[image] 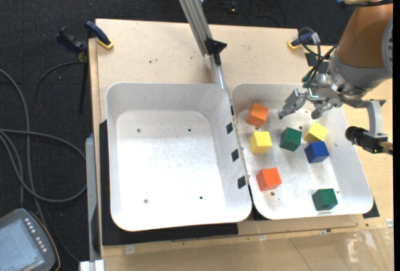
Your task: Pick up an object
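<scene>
1. We see the arm reach in from the right, its gripper hanging over the far part of the right bin.
2. The gripper's two fingers stand spread apart with nothing between them.
3. The right bin holds seven cubes; the left bin lies beside it, their rims touching along the middle.
4. An orange cube sits near the right bin's far left corner, just left of the gripper.
5. A yellow cube lies just nearer than that one, close to the bin's left wall.
6. A green cube sits beside the yellow one, below the gripper's open fingers in the view; we cannot tell whether they touch it.
7. A second yellow cube and a blue cube lie touching or nearly so, just right of the green cube.
8. A second orange cube sits toward the near left of the bin, apart from the others.
9. A second green cube rests near the bin's near rim, well apart from the gripper.
10. A slanted metal pole crosses the bench from the far side to the gap between the bins.
</scene>
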`<state>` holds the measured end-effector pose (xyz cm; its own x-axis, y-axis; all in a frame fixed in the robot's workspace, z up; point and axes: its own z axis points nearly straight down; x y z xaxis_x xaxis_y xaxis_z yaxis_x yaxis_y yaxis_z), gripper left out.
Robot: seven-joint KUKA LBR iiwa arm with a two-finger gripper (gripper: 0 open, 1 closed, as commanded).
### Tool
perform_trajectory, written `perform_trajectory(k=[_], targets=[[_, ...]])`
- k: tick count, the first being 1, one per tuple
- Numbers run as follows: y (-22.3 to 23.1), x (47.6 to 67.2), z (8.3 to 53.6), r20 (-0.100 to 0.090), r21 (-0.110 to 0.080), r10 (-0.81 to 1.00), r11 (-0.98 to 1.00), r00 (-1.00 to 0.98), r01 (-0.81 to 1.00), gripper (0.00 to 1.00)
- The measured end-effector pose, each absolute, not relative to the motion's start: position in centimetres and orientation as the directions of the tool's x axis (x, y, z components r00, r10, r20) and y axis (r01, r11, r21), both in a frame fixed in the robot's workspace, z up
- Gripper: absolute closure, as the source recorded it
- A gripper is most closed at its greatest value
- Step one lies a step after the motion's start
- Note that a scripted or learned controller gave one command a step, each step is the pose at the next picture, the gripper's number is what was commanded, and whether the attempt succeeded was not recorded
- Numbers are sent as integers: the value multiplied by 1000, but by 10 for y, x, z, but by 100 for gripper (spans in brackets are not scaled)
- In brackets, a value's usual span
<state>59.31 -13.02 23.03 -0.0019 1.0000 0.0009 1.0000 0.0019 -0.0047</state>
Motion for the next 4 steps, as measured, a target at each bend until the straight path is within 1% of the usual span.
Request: perform_trajectory(k=[1, 2, 3, 4], targets=[[-131, 593, 233, 0, -1, 1000, 0, 0, 1000, 0], [-122, 590, 185, 0, -5, 1000, -1, 1, 1000, 0], [-119, 586, 141, 0, -5, 1000, 0, 0, 1000, 0], [-121, 594, 125, -6, 26, 1000, 0, 0, 1000, 0]])
